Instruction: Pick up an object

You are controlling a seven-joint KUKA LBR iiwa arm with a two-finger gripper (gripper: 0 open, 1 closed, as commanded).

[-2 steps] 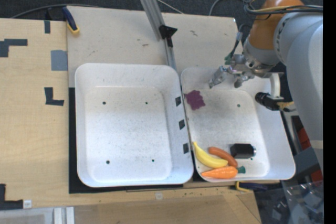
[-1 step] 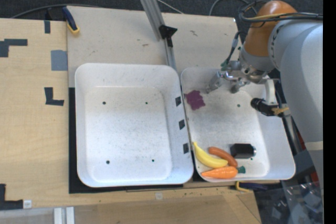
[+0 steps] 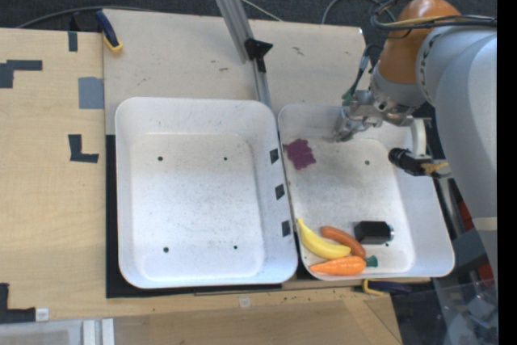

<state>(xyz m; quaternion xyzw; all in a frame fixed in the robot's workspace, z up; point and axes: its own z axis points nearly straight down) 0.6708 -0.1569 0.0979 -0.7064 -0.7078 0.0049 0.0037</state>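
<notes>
White plastic forms both shallow bins, set side by side on the desk [image 3: 186,65]. Left bin [image 3: 129,174]: speckled floor with four small dark dots, no loose objects visible in it. Right bin [image 3: 424,230]: five items. A purple object [image 3: 300,153] lies near the bin's upper left, apart from the rest. Along the near wall, a yellow banana [image 3: 317,242] curves from the left edge toward the centre; a small orange carrot [image 3: 344,237] lies just beside and above it, and a larger orange carrot [image 3: 339,266] with a green tip rests against the front wall, touching or nearly touching the banana. A black block [image 3: 373,232] sits just right of the small carrot.

Arm: grey, with an orange band, entering from the right. Its claw [image 3: 349,128] hangs over the far end of the right bin, right of the purple object and well apart from the banana group; whether the claw is spread or closed cannot be told, and no object is seen in it.
</notes>
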